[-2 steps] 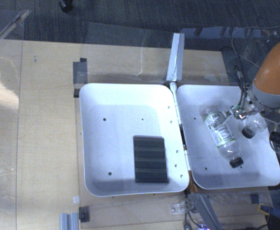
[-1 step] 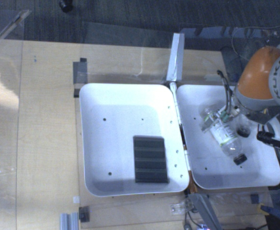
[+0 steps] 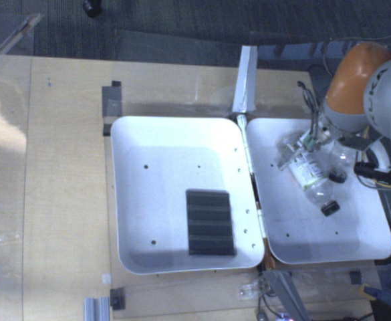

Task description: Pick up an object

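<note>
Bench [image 3: 61, 233]: pale wood, seen from above at a slant, bearing two shallow white bins side by side.

Left bin [image 3: 135, 179]: white, rounded corners, a few small dark holes in its floor. It holds one item, a black ribbed block [image 3: 210, 222], rectangular, lying flat in the near half, right of centre, apart from every wall.

Right bin [image 3: 295, 236]: same make, touching the left bin along a shared edge. A grey metal bar [image 3: 246, 79] runs back from the point where the two bins meet.

Arm [image 3: 382, 92]: grey with an orange band [image 3: 350, 79], entering from the right and bending down over the far part of the right bin.

Gripper [image 3: 302, 154]: pale and partly see-through, low over the right bin's far middle, its outline blurring into the white floor. Whether the jaws stand wide or narrow cannot be told.

Small black piece [image 3: 329, 208]: short and dark, lying tilted on the right bin's floor, near the gripper on its near-right side and apart from it. It does not sit between the jaws.

Second dark spot [image 3: 337, 177]: just beside the gripper body; too small to tell whether it is a loose item or part of the tool.

Black cables [image 3: 375, 172]: looped beside the wrist at the bin's right edge.
</note>
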Controlling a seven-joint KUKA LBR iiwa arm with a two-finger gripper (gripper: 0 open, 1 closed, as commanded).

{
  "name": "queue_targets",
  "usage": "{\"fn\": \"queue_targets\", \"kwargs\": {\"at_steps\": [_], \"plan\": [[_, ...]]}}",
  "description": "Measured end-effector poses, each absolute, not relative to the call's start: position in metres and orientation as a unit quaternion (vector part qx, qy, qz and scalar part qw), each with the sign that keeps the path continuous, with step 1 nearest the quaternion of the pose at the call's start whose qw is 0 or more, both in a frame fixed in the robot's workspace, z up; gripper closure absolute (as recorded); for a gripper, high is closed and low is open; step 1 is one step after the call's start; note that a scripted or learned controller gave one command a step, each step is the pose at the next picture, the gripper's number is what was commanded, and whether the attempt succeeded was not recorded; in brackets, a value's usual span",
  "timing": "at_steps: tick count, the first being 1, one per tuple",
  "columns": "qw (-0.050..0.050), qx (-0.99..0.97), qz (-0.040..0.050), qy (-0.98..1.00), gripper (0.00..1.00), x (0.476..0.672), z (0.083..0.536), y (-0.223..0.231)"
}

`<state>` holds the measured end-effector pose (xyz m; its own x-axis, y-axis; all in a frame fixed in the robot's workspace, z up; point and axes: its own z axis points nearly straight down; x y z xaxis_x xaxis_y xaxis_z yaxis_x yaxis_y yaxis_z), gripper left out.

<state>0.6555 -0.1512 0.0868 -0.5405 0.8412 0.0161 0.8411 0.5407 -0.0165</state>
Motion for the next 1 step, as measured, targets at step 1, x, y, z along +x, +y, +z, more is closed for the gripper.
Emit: {"fn": "queue_targets", "kwargs": {"at_steps": [1], "plan": [[0.01, -0.478, 0.0041, -0.878, 1.0, 0.6558, 0.0965, -0.1514]]}}
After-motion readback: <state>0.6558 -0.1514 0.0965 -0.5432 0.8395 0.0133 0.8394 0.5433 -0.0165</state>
